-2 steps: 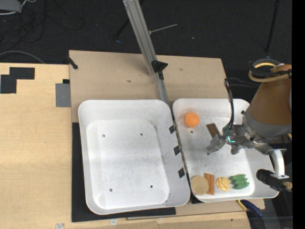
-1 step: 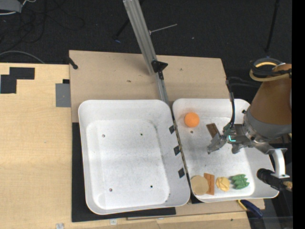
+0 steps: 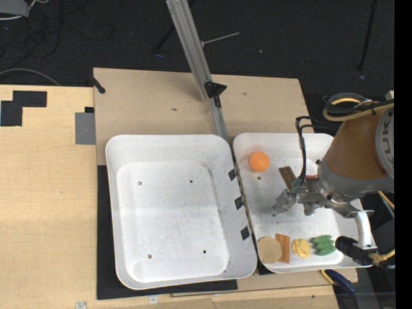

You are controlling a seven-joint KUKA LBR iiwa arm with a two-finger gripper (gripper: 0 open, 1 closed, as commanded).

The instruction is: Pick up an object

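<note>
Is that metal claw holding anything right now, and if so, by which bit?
It cannot be told. The pincer sits low in the right bin, apart from the orange ball, and nothing visibly sits in it.

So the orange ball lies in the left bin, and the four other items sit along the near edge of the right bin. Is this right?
Not quite: in the camera view the orange ball lies in the right bin, near its far left corner. The four other items do sit along that bin's near edge.

The tan bench point(image 3: 193, 102) carries two shallow white bins side by side, the left bin point(image 3: 122, 172) touching the right bin point(image 3: 248, 143).
</note>
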